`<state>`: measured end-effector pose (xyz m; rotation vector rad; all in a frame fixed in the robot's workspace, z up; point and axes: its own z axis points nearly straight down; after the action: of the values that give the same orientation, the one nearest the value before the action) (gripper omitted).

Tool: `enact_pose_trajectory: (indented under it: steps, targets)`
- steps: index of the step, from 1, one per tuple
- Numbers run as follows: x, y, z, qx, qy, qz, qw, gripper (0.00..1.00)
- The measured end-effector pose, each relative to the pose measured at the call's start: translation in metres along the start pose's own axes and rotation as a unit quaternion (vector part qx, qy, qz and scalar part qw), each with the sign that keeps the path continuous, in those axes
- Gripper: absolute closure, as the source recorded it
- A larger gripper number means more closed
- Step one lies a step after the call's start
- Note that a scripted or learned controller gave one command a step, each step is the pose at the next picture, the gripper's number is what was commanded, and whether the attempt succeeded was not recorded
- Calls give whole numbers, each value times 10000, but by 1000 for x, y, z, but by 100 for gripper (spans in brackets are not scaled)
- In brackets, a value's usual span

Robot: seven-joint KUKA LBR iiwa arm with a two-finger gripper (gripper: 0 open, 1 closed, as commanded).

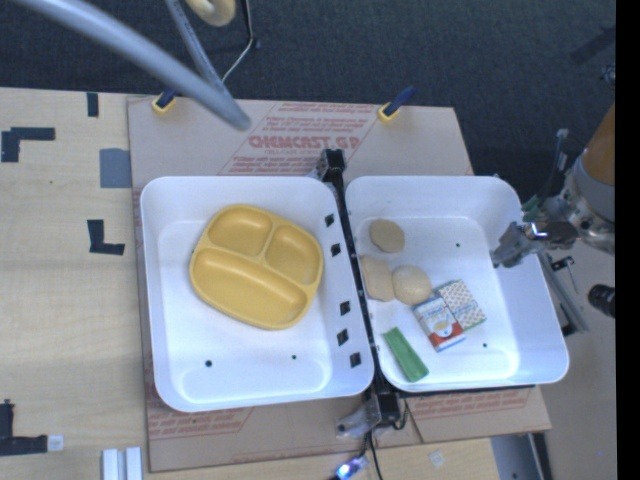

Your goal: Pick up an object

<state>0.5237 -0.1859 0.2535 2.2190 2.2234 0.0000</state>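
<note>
Two shallow white bins sit side by side on the counter (60, 268), over a sheet of printed cardboard (300, 143).

Left bin (165, 368): it contains one yellow divided plate (257, 265) with three compartments. The plate lies flat, toward the upper middle of the bin floor, apart from all four walls.

Divider: a black strip (340, 268) runs between the two bins from top to bottom.

Right bin (500, 363): it contains the loose objects.
- A tan round piece (387, 235) lies near the upper left of the floor.
- Below it, a tan flat piece (376, 279) and a pale rounded piece (411, 285) lie touching each other, close to the divider.
- A small patterned carton (450, 314) with a red edge lies tilted, just to the right of the pale rounded piece.
- A green bar (406, 354) lies at a slant near the lower left corner, just below the carton.

Right edge: the hand (510, 246) is at the right wall of the right bin, above the rim and well apart from every object on the floor. Nothing is visible in its grip. The opening of the hand cannot be determined at this angle.
</note>
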Motion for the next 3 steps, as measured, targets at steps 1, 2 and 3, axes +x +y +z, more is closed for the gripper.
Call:
enact_pose_trajectory:
  steps: [1, 2, 3]
  targets:
    - [53, 5, 15, 11, 6, -17, 10000, 100]
    - [108, 12, 28, 13, 5, -17, 10000, 100]
    - [166, 9, 25, 11, 9, -24, 10000, 100]
